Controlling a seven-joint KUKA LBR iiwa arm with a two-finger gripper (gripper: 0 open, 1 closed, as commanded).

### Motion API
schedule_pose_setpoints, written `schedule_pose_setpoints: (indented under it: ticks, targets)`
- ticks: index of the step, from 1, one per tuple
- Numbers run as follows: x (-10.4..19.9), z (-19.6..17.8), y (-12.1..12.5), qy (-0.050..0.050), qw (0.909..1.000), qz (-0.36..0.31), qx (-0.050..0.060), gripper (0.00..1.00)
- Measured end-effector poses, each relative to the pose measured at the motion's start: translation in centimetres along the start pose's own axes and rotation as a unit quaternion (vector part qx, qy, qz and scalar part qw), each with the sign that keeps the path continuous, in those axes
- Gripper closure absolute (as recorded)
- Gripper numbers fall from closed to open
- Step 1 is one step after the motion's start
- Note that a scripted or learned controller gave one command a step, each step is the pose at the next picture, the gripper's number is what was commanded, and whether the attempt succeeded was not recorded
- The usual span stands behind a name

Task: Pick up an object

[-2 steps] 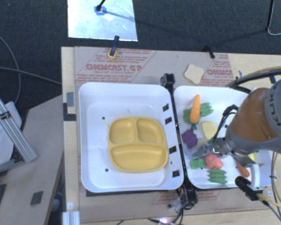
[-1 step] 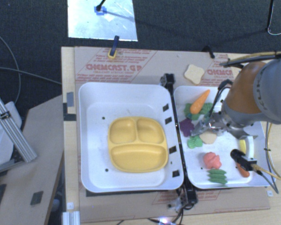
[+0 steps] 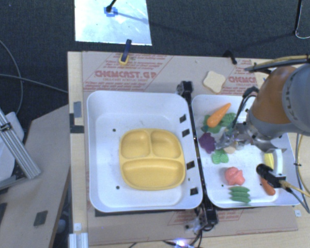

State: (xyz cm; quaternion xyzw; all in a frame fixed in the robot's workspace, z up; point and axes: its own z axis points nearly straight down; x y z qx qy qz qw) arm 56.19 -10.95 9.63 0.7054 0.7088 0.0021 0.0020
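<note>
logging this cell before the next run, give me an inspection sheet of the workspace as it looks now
surface: bench under printed brown paper, bearing two shallow white bins, left bin and right bin.
job's things: in the right bin, an orange toy carrot, purple toy grapes, a pink toy piece, green toy pea pods and leafy green pieces.
clutter: yellow three-compartment plastic tray in the left bin; toy bread slice on the paper behind the right bin.
grippers: gripper low in the right bin by the grapes; finger state unclear.
cables: black cables on the floor at left.
surroundings: dark carpet, shiny metal sheet.
</note>
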Motion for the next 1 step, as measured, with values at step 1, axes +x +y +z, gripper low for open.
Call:
schedule_pose_setpoints:
  ticks: [1]
  targets:
    - [10.00, -9.39, 1.77, 0.002, 1.0000, -0.005, -0.003, 1.00]
